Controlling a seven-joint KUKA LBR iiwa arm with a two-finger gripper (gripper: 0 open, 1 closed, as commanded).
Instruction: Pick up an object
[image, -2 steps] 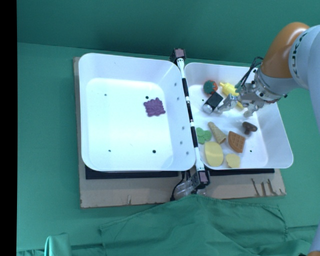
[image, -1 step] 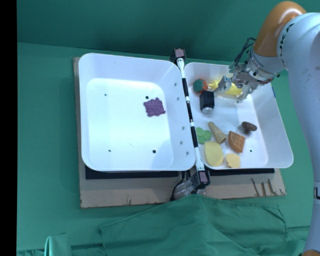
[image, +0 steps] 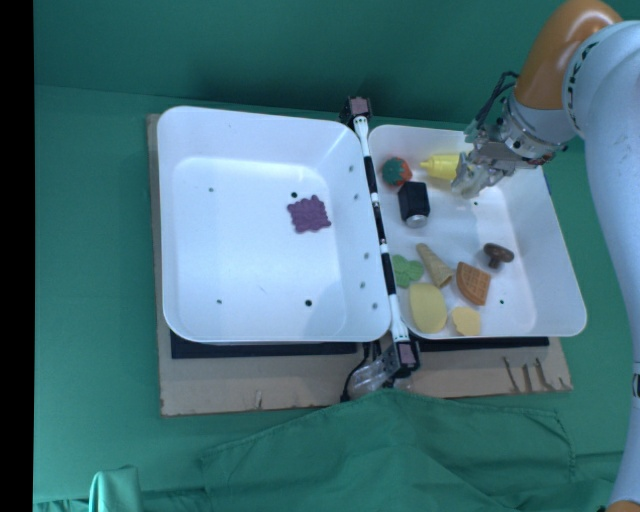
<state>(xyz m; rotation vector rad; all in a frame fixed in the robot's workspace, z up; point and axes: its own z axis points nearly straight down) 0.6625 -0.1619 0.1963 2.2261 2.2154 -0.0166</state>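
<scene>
My gripper (image: 468, 184) hangs over the back of the right bin (image: 540, 260), just right of a yellow bottle-shaped toy (image: 440, 165). A red and green strawberry (image: 396, 171) and a black can (image: 414, 204) lie to its left. Further forward in the same bin lie a green leaf piece (image: 405, 270), a tan cone (image: 434, 264), a brown waffle piece (image: 473, 283), a brown mushroom (image: 497, 254) and two yellow pieces (image: 428, 307). A purple grape cluster (image: 309, 213) lies alone in the left bin (image: 200, 200).
A black and white divider rail (image: 378, 230) runs between the two bins. Both bins rest on a cardboard sheet (image: 250, 395) on green cloth. Folded green cloth (image: 400, 450) lies in front of the bench.
</scene>
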